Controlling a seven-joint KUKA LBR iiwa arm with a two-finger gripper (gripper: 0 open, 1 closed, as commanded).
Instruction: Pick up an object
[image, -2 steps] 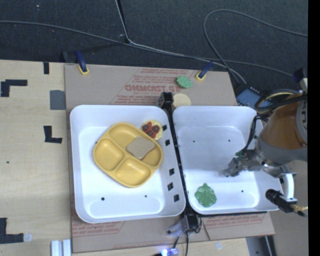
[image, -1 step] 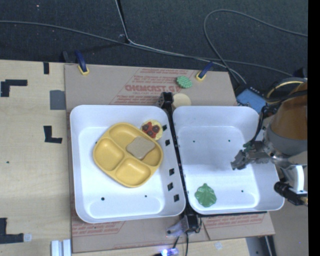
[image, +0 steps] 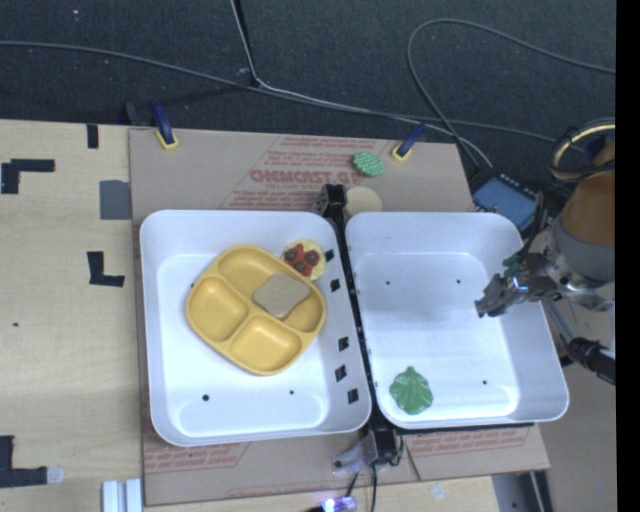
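**Arm at the right bin's 3 o'clock rim, green leaf toy lying loose at 6 o'clock**

From the overhead camera I see both white bins side by side on the cardboard-covered bench. The gripper (image: 497, 300) sits at about 3 o'clock of the right bin (image: 450, 235), just inside its right wall, with the grey wrist and orange band trailing off toward the frame's right edge. Its dark tips point toward 9 o'clock, into the bin. I cannot tell from this slant whether they are spread or closed, and I see nothing between them.

The nearest thing to pick is the green leaf toy (image: 411, 390), lying flat on the right bin's floor at roughly 6 o'clock, near the front wall and well apart from the gripper. It is nearly round, so its long axis is weak; its narrower tip seems to point toward 12 o'clock.

In the left bin (image: 165, 300) a yellow divided plate (image: 225, 305) lies with its long axis running from 10 to 4 o'clock. A tan bread slice (image: 281, 295) rests on it right of centre. A small piece with red berries (image: 303, 258) touches the plate's rim at 1 o'clock.

Outside the bins, a green dotted piece (image: 367, 162) lies on the cardboard at 12 o'clock.
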